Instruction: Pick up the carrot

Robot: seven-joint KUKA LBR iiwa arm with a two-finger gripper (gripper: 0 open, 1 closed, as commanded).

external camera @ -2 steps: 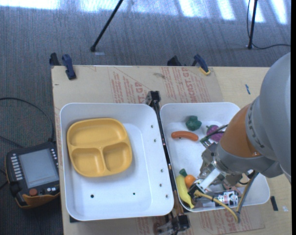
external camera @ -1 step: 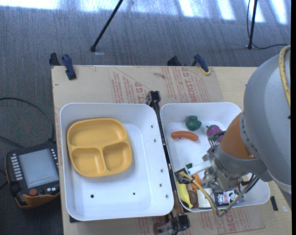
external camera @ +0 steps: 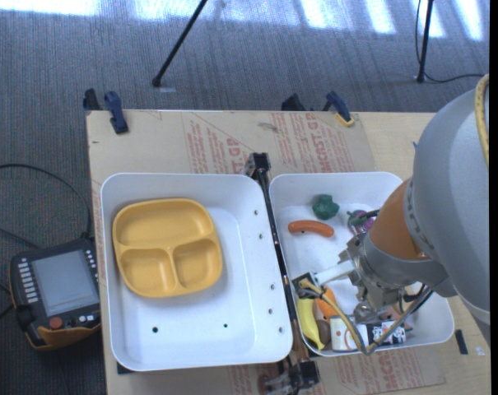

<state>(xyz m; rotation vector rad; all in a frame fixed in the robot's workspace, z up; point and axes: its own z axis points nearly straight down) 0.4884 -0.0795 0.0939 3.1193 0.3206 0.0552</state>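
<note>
- Worktop [external camera: 191,134]: a printed board, clamped along its far edge, on grey carpet; tripod legs stand beyond it and a teach pendant [external camera: 58,290] lies on the floor left of the left bin.
- Arm [external camera: 454,196]: reaches over the right bin [external camera: 372,179], covering its right side.
- Left bin [external camera: 191,336]: touching the right bin's left wall; holds a yellow divided plate [external camera: 166,245].
- Hand [external camera: 372,303]: low over the near end of the right bin, above a clutter of small items; spread or pressed together, cannot tell.
- Carrot [external camera: 327,303]: judged to be the orange piece in the right bin's near-left corner, just beside the hand and partly hidden; not visibly gripped, so the pick is not yet done.
- Also in the right bin's far half: an orange-red sausage shape [external camera: 310,228] and a green item [external camera: 324,206].
</note>
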